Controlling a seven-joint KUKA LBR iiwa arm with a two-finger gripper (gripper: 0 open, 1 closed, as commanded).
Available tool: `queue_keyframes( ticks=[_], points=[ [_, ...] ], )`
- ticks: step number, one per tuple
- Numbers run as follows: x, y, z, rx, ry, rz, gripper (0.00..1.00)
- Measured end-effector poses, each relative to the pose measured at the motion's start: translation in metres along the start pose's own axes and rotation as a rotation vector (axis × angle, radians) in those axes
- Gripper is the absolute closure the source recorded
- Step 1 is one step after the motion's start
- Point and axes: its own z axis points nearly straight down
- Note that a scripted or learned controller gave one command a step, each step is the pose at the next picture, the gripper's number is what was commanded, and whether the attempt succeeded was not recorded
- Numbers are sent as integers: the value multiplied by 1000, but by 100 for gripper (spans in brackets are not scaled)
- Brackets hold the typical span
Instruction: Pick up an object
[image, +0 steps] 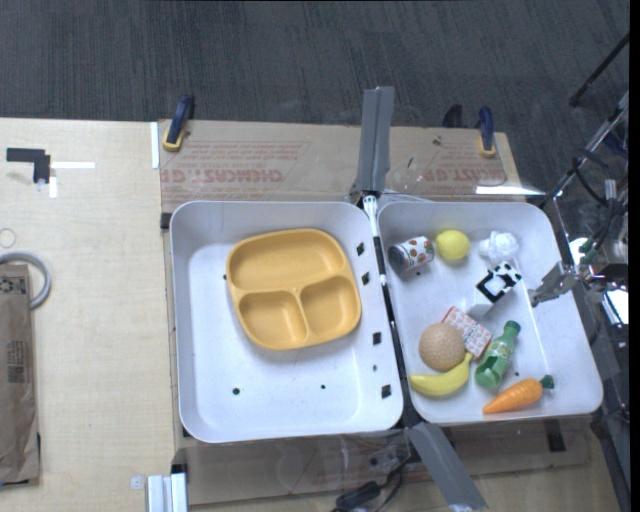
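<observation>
The carrot (514, 395) lies in the right bin (570, 300), long axis nearly level — green top pointing right, well below the jaws (548, 292), whose state I cannot tell.

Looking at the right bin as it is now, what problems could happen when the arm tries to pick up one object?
1. The items are crowded: the banana, the brown ball and the green bottle lie close together, so the pincer may catch two or push one aside.
2. The carrot lies close to the right bin wall, which may block a finger.
3. The yellow ball is round and may roll away.
</observation>
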Motion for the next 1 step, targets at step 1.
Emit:
queue_keyframes(
  ticks=[1],
  points=[
    [83, 26, 61, 0, -1, -74, 0]
  ],
)
